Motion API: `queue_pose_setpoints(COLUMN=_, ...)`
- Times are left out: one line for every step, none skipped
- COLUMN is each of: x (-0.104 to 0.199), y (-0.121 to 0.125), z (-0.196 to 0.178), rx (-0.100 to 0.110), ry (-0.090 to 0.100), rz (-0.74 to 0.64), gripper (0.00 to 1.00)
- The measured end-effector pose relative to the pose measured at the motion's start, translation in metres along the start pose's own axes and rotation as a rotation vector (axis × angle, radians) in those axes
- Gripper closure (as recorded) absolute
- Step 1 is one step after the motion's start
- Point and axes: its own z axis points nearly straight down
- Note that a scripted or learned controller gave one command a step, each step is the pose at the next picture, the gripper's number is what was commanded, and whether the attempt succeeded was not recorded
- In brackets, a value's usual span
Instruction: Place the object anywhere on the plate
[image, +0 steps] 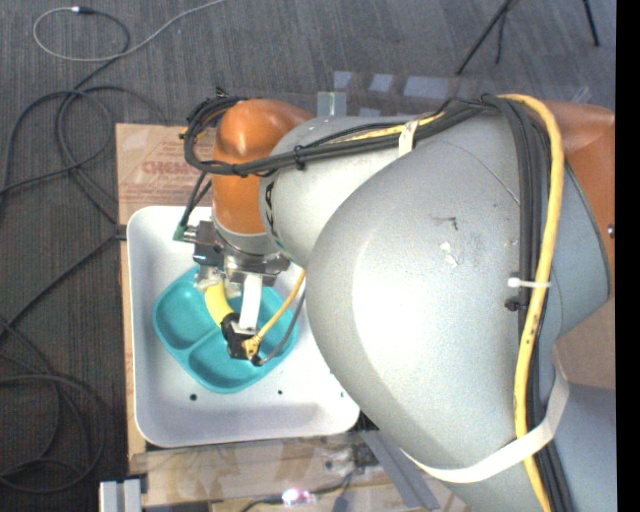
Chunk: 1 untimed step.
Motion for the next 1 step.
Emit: queue_pose_setpoints(x=0.0001, y=0.0001, z=-0.0002, rx=-0.001, ry=0.0, rz=0.0, gripper=0.0)
